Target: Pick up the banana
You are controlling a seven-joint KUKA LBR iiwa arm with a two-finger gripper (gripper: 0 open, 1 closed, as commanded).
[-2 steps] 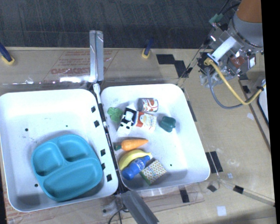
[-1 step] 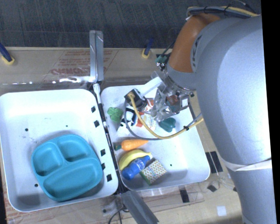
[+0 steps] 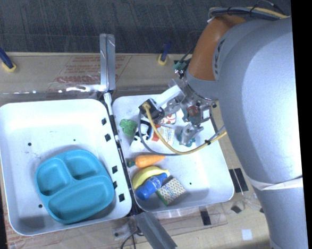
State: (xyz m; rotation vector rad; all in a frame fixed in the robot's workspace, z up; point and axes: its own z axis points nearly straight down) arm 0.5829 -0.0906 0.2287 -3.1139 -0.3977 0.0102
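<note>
Right now we see the banana (image 3: 148, 175) low in the right bin (image 3: 216, 182); we cannot tell the jaws' state.

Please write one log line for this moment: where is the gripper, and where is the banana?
gripper: over right bin, upper part | banana: lying near front of same bin, beside carrot and blue bottle | not picked yet

Yellow banana (image 3: 148, 175), orange carrot (image 3: 148, 160), turquoise tray (image 3: 75, 185)
</note>
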